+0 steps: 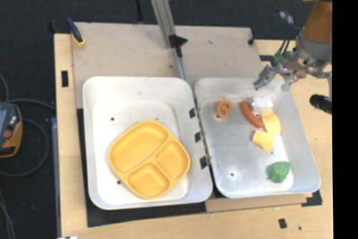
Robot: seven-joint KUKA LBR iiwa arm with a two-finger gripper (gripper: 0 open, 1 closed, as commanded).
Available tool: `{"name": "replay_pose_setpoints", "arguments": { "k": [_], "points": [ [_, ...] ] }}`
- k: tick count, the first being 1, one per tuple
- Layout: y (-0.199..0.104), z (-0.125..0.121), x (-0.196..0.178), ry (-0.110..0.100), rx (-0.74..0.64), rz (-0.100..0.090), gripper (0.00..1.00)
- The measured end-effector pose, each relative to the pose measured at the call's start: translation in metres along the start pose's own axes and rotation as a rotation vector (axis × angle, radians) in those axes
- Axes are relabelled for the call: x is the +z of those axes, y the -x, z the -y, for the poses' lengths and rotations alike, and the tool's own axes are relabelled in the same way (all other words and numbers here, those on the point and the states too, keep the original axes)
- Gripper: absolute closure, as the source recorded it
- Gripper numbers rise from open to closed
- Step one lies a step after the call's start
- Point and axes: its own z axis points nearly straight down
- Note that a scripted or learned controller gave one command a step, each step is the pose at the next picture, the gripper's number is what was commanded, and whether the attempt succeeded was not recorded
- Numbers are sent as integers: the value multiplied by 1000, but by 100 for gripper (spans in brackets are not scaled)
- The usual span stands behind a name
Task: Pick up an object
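The arm enters from the right edge of the view, its orange band visible above the grey wrist. The gripper (276, 76) sits over the upper right corner of the right bin (235, 176), its two fingers spread apart with nothing between them.

The right bin contains five items. An orange ring-shaped piece (224, 109) lies left of centre. A red-orange sausage-shaped piece (250, 113) lies just to its right, tilted, near a small white block (262, 103). Two yellow pieces (267, 130) lie touching one another just right of the sausage-shaped piece. A green lump (278, 171) rests near the bin's lower right corner, well apart from the others. All five rest on the bin floor, below and clear of the fingers.

The left bin (100, 92) holds a yellow divided tray (149, 159) with three compartments, set toward the lower centre.

A metal post (160, 3) stands behind the bins.
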Motion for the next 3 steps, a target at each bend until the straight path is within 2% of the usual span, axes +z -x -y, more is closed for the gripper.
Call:
{"name": "replay_pose_setpoints", "arguments": {
  "k": [1,2,3],
  "points": [
    [-1,-2,42,1,-3,0,0],
    [1,-4,27,8,-5,4,100],
    [-5,0,-35,10,-4,0,100]
  ]
}}
